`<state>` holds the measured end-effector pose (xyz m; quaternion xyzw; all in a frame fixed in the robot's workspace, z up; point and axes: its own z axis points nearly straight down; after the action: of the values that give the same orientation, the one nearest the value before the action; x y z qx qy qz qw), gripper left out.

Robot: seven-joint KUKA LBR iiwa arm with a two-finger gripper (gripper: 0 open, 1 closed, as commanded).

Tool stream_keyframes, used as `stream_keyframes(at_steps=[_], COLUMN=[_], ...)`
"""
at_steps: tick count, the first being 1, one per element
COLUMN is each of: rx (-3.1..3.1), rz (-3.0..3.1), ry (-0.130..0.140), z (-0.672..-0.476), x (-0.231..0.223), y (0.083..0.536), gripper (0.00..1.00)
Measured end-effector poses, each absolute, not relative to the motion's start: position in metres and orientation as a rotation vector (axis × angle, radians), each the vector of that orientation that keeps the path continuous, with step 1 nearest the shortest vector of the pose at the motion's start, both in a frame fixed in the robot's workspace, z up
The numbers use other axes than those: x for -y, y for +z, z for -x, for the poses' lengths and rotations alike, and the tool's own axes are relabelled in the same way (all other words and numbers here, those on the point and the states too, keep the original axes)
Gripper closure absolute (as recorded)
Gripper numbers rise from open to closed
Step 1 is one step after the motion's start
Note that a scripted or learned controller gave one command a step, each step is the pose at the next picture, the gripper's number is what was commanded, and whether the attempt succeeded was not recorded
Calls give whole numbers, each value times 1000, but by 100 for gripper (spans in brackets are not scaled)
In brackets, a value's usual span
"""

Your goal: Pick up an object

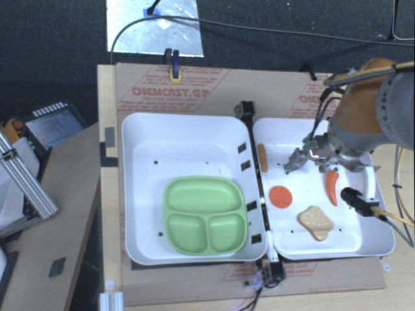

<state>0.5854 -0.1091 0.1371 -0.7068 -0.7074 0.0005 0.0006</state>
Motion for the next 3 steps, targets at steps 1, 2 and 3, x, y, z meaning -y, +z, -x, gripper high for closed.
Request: stream_keyframes(at_steps=[1,2,3], rx=[2221,2225,2222], rz=[2218,2222,2224], ry=[2,-2,-3], z=[-585,-587,-579], x=[109,109,114], y=[85,98,147], gripper=[0,100,100])
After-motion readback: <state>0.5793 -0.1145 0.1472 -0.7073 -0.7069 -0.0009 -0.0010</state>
